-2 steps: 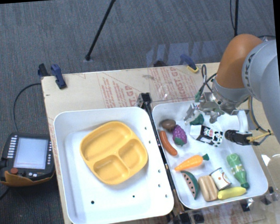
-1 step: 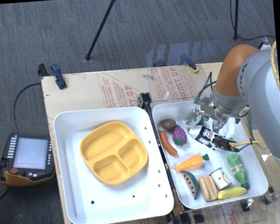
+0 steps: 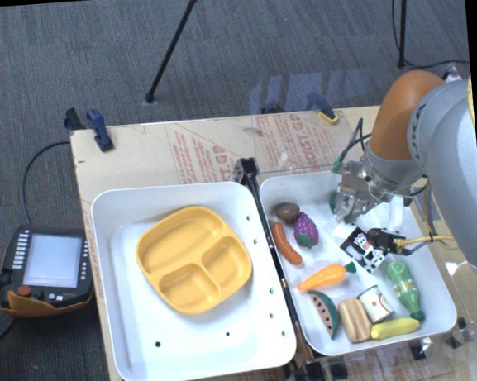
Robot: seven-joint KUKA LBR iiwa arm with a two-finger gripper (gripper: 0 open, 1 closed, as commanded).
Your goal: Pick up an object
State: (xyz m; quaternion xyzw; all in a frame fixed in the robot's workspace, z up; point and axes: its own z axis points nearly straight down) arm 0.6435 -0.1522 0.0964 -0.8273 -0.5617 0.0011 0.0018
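The grey KUKA arm with its orange band (image 3: 407, 121) reaches in from the right and ends in the two-finger gripper (image 3: 347, 203), low over the upper part of the right shallow white bin (image 3: 442, 280). Whether its fingers are spread or closed cannot be told from this angle, and nothing shows between them.

Well to the gripper's left lies the left shallow white bin (image 3: 121, 320), and in it the yellow plastic divided plate (image 3: 194, 258) with three compartments. Both bins rest on the wooden bench (image 3: 177, 149).

The smaller things all sit in the right bin, none of them touching the gripper. The nearest is the black-and-white patterned toy (image 3: 363, 248), just below the gripper. To the gripper's left sit the purple bunch of toy grapes (image 3: 306, 229) and, just beyond it, the brown rounded toy (image 3: 287, 212). Further left and lower is the orange-red toy sausage (image 3: 286, 243), lying along the bin's left wall. Below the gripper lies the orange toy carrot with a green top (image 3: 326, 276). Lower still are the green plastic bottle (image 3: 404, 290), the toy watermelon slice (image 3: 326, 314), the tan toy bread roll (image 3: 354, 320), the small white and red can (image 3: 375, 304), and the yellow toy banana (image 3: 394, 328) at the bin's near edge, farthest from the gripper.
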